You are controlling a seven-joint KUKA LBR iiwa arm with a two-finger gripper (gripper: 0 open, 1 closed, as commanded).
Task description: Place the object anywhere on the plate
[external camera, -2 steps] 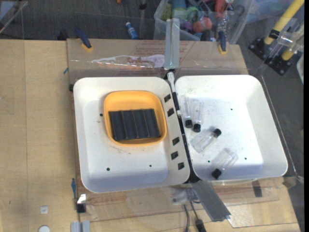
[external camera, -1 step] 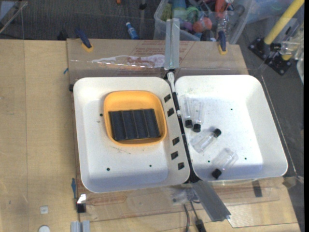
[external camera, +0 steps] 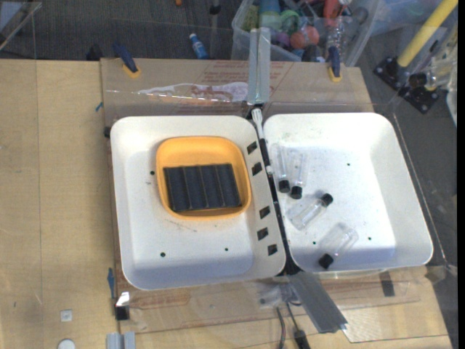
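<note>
Orange plate [external camera: 166,153] (left bin [external camera: 131,253]) bears a dark ridged block [external camera: 202,187]; clear vials [external camera: 294,171] lie in the right bin [external camera: 407,231]; gripper state cannot be told.

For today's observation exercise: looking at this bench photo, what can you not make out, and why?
1. Vials in the right bin: clear bodies blend into the white floor, so their exact count is unsure; camera view.
2. Dark block on the orange plate: too small to tell what it is.
3. Box of toys behind the bench: cut off by the top edge, contents blurred.
</note>
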